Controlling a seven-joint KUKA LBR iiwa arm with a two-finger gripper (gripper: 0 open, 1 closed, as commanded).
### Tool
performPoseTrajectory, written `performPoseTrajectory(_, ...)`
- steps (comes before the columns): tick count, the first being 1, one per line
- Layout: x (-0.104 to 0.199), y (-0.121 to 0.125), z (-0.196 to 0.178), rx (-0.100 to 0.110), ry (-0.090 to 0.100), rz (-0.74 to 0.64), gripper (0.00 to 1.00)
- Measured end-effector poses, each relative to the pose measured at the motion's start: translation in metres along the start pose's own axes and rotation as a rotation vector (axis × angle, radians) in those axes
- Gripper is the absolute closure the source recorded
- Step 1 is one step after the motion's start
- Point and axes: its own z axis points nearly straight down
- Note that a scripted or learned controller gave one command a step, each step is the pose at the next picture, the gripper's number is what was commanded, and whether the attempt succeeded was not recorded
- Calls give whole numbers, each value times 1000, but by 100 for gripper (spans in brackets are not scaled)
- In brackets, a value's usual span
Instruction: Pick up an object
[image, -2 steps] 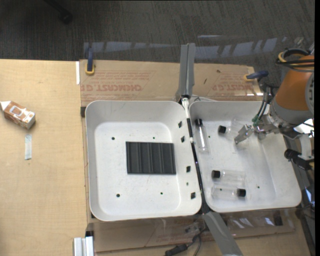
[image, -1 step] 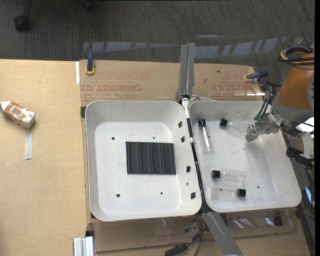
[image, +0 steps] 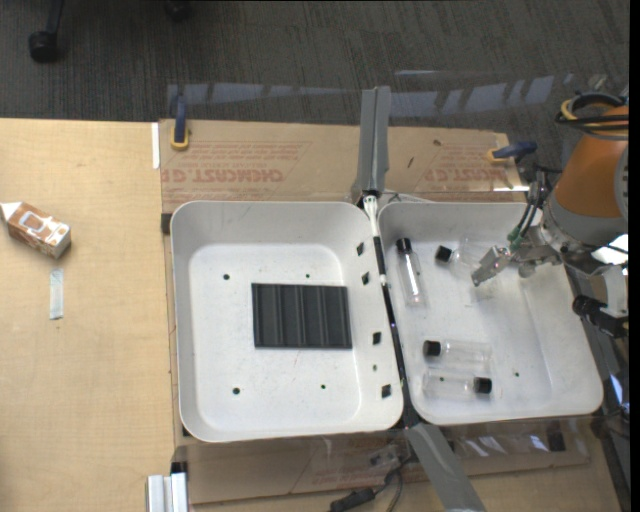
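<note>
A: Where's the arm (image: 590, 190) rn?

B: Reaching in from the right, over the upper part of the right bin (image: 560, 395). The gripper (image: 492, 268) hangs low above the bin floor, near the back. Can't tell its state from this angle, too small and blurred.

A: What's there to pick?

B: Clear plastic vials w/ black caps, all in the right bin. One long tube (image: 408, 268) lies along the left wall, cap toward the back. A small capped vial (image: 447, 256) sits just left of the gripper, apart from it. Another capped vial (image: 432, 349) lies lower down, and a fourth (image: 470, 383) near the front wall, cap pointing right.

A: Left bin?

B: The left bin (image: 190, 330) carries a dark ribbed pad (image: 301, 316) in the middle. Nothing pickable there afaict. A small box (image: 38, 230) rests on the worktop (image: 80, 400), well apart to the left.

A: So how should it go for one?

B: Probably the small vial beside the gripper is nearest. Vials are round, slick, see-through; they'd likely roll if nudged. Best to straddle the body across its short axis, come straight down, close gently, lift slow. Nothing's visibly between the gripper's tips, so the pick isn't made yet.
</note>
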Motion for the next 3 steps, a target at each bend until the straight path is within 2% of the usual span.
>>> performPoseTrajectory(1, 41, 59, -100, -1, -1, -47, 0)
performPoseTrajectory(2, -23, 23, -22, -1, -1, -97, 0)
performPoseTrajectory(3, -23, 23, -22, -1, -1, -97, 0)
